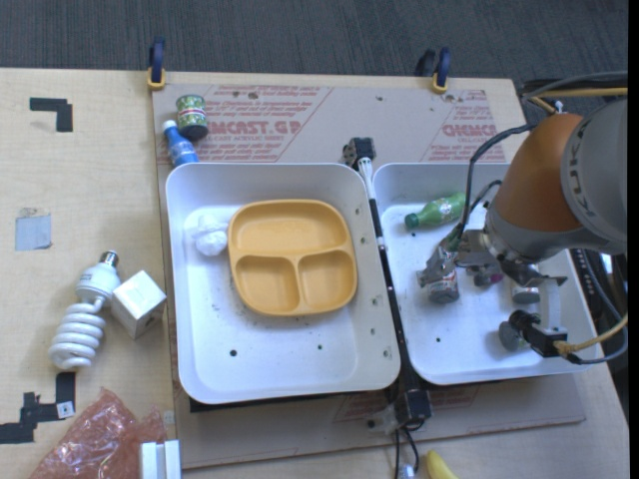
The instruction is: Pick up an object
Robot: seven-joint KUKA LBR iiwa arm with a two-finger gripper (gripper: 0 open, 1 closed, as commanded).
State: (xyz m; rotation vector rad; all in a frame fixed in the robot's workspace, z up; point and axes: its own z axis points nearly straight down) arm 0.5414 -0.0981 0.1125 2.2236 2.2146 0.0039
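At the lower right of the frame the right bin (439, 362) has bare floor along its near wall, giving room to move. Just above that, at middle right, the end effector (439, 272) hangs low in this bin over a small grey object (440, 289); whether it is clenched or released I cannot tell. Farther up, a green bottle (435, 211) lies near the far wall, a likely target but tight against the edge. At centre, the left bin (190, 347) carries a yellow divided plate (293, 255).
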